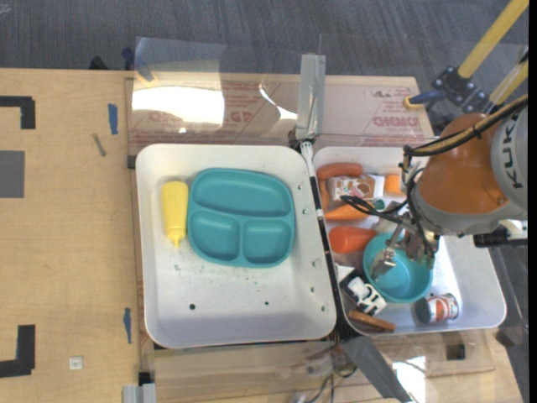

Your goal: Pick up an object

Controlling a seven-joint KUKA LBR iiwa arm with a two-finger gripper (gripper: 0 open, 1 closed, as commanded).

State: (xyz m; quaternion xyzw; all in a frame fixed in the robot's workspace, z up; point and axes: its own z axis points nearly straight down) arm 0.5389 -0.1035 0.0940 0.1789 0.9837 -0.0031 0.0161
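Observation:
My gripper hangs low in the right bin, directly over a teal bowl near the bin's middle. The orange wrist band and cables cover the view of the gripper's upper part. Around the bowl lie an orange round piece, a carrot, a sausage, a printed packet, a small can, a black-and-white item and a brown stick. Nothing is visibly lifted.
The left bin holds a teal divided plate and a yellow bottle beside the plate's left edge. A metal divider stands behind the bins. Yellow bars cross the upper right corner.

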